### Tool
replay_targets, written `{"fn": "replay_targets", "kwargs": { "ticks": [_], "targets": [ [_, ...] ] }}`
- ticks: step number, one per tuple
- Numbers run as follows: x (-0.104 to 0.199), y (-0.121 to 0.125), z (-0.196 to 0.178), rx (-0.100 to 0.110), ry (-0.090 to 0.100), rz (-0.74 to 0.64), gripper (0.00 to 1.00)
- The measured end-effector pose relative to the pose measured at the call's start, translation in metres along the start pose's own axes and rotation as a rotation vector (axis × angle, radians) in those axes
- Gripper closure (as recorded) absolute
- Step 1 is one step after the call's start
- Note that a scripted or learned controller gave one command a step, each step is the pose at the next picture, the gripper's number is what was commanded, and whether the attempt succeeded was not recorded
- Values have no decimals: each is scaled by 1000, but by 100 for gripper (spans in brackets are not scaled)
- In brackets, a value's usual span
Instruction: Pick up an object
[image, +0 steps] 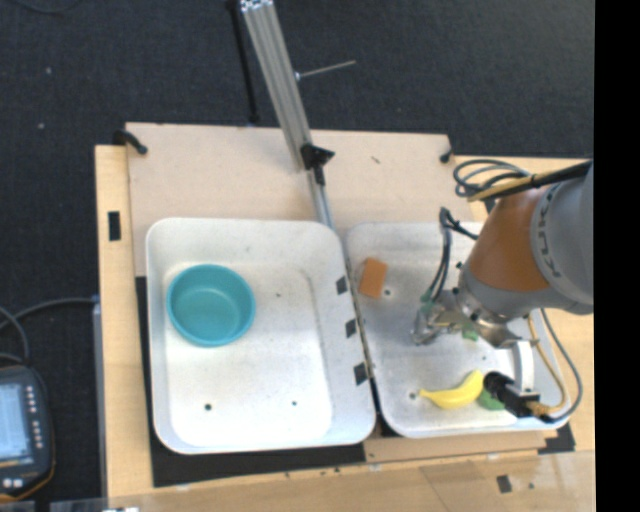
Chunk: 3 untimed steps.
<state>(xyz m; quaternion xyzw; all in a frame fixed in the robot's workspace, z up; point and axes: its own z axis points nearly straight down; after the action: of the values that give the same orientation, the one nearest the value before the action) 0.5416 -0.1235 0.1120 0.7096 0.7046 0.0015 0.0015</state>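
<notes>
A: What is there to pick?
B: A small orange block (372, 278) in the right-hand shallow white bin (400, 242), at ten o'clock from the jaws, and a yellow plastic banana (450, 393) at five o'clock. The jaws stand between, over bare bin floor.
A: Open or closed?
B: I cannot tell, they are too small and blurred. The risk, I judge, is closing on nothing, since neither thing lies under them. A green thing (490, 401) just beside the banana's three o'clock end is partly hidden — I cannot name it.
</notes>
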Motion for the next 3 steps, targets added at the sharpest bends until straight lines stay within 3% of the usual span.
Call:
{"fn": "replay_targets", "kwargs": {
  "ticks": [3],
  "targets": [
    [4, 1, -143, -4, -1, -12, 100]
  ]
}}
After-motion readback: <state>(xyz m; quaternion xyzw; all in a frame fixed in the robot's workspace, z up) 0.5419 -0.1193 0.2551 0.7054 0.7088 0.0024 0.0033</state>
